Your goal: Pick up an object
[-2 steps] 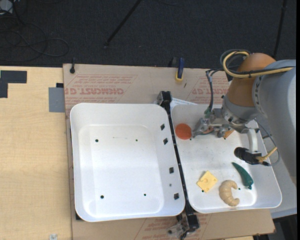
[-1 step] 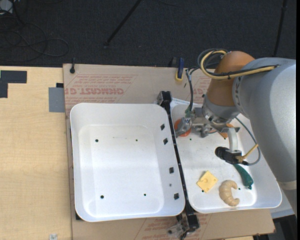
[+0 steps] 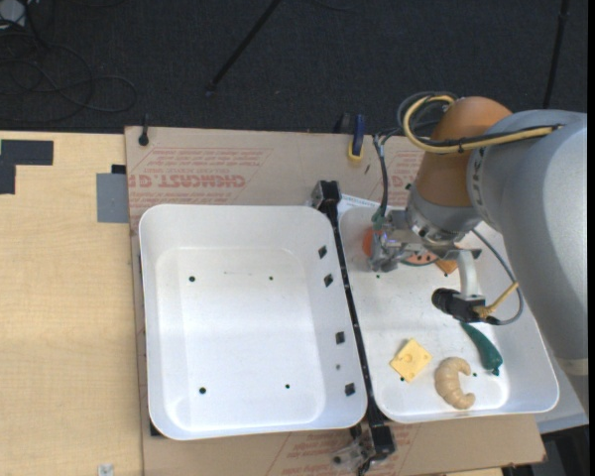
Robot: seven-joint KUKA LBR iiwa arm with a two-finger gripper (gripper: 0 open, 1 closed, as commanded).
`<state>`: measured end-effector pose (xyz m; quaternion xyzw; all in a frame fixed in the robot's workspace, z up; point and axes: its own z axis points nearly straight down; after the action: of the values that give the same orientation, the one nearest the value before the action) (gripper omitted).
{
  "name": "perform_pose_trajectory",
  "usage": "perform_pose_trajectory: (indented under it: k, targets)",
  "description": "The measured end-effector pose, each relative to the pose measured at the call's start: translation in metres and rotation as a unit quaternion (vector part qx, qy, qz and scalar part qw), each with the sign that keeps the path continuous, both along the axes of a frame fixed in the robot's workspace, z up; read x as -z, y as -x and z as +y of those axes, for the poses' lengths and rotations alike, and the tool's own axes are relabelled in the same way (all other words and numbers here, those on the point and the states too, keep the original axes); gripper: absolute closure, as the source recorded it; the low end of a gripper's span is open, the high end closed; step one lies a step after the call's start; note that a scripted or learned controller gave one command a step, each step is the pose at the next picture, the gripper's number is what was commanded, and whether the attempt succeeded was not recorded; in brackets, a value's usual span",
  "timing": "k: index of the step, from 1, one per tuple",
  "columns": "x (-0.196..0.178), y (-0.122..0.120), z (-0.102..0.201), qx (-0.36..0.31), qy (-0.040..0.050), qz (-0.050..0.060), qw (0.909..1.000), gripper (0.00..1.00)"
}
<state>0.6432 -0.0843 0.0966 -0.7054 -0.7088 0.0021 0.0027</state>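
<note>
The wooden counter [image 3: 50,325] carries a brown cardboard sheet [image 3: 228,172], and both bins sit on it. The left bin [image 3: 147,315] lies well to the left of the pincer [image 3: 382,256], beyond the black strip [image 3: 341,296] that runs between the two bins. The pincer is low over the far left part of the right bin [image 3: 521,393], just right of that strip. Whether it is open or shut cannot be told from this angle, and nothing can be seen held in it.

The loose things all lie in the right bin. A yellow wedge [image 3: 410,360] lies nearer the camera than the pincer and a little right of it, apart from it. A flat orange thing [image 3: 441,260] lies just right of the pincer, partly hidden under the wrist. A tan, croissant-shaped piece [image 3: 455,382] lies further right and nearer the camera, beside the wedge. A green-handled tool [image 3: 484,349] lies aslant to the right of the pincer, well apart from it. The grey arm [image 3: 545,206] reaches in from the right, its orange band [image 3: 466,132] above the pincer.
</note>
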Motion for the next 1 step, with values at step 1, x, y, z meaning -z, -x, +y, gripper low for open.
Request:
perform_pose_trajectory:
  k: [1]
  targets:
    - [0.0066,-0.0017,-0.0045,0.002,0.0002,-0.003,1.0000,1.00]
